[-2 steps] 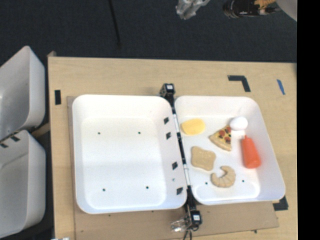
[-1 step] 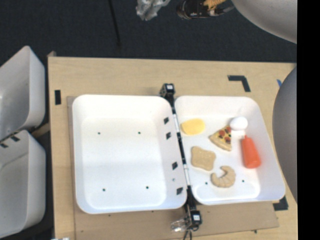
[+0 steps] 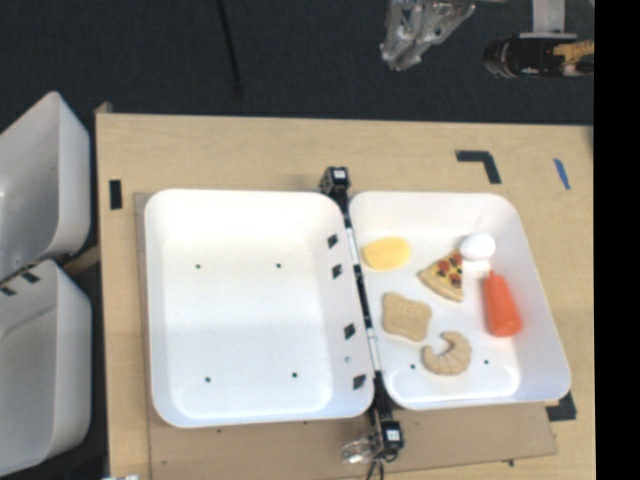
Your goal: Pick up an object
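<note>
The right bin (image 3: 520, 368) holds several toy foods: a yellow oval piece (image 3: 386, 253), a pizza slice (image 3: 444, 276), an orange bottle with a white cap (image 3: 495, 288), a tan toast slice (image 3: 406, 317) and a curled croissant-like piece (image 3: 447, 354). My gripper (image 3: 405, 50) hangs high at the top of the view, beyond the bench's far edge and well away from the bins. Nothing shows between its fingers.
The left bin (image 3: 160, 268) sits beside the right one, joined by a black-clipped divider (image 3: 355, 298). White containers (image 3: 35, 188) stand off the bench at the left. Black and blue tape marks (image 3: 480, 163) lie on the wooden board behind the right bin.
</note>
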`<act>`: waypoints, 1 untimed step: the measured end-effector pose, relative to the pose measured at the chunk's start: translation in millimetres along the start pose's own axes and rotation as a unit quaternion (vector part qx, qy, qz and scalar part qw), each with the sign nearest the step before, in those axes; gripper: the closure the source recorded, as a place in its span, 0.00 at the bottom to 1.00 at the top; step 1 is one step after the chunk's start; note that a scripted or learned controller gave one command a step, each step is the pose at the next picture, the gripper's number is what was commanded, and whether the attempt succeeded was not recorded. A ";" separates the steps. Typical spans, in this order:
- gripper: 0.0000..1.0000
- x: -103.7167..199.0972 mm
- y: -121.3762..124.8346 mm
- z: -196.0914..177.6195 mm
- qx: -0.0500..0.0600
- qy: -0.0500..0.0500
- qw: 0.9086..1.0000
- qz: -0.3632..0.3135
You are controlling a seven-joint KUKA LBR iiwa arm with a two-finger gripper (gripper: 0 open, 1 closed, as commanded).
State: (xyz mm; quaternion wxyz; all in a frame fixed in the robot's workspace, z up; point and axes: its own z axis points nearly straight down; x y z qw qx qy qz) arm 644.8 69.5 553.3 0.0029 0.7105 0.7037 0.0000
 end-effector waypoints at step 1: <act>1.00 65.2 29.2 13.7 0.001 0.002 1.000 -0.008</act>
